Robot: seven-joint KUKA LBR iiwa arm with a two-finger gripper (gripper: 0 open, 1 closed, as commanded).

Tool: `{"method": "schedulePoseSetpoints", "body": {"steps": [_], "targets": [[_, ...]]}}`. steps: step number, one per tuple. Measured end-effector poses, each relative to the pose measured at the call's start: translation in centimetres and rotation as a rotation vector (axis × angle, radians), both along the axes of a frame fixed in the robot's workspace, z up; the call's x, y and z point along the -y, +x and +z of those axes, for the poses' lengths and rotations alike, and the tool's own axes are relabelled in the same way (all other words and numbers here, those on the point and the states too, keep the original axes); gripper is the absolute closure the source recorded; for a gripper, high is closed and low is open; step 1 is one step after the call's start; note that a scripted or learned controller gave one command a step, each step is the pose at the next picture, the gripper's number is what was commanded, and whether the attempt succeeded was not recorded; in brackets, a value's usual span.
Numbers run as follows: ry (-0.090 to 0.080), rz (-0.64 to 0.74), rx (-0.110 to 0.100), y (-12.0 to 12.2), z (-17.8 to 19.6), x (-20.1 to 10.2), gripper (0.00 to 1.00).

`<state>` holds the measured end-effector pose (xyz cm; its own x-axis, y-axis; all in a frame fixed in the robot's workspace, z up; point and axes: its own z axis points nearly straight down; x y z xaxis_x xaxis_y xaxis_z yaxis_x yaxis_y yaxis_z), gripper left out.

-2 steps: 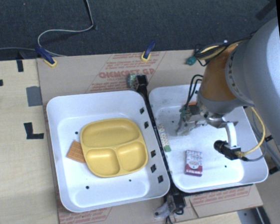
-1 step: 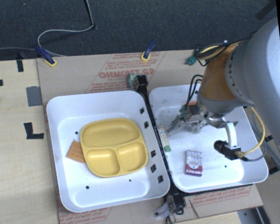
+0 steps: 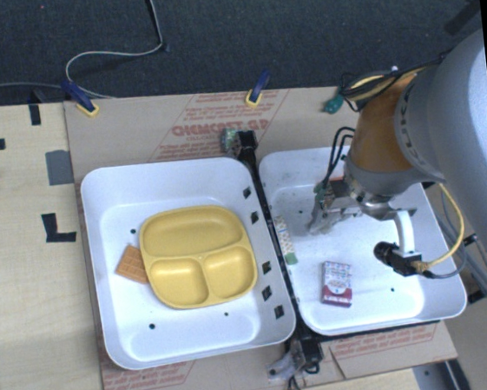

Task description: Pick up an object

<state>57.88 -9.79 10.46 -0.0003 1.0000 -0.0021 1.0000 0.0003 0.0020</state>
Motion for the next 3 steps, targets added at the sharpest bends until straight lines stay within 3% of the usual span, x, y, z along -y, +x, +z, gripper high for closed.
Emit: {"method": "schedulePoseSetpoints", "body": {"steps": [1, 2, 3], "targets": [[0.000, 0.000, 0.000, 0.0, 0.0, 0.0, 0.00], [-0.001, 0.000, 0.004, -2.6, -1.8, -0.1, 0.00], [-0.002, 0.000, 0.004, -2.6, -0.9, 0.0, 1.00]]}}
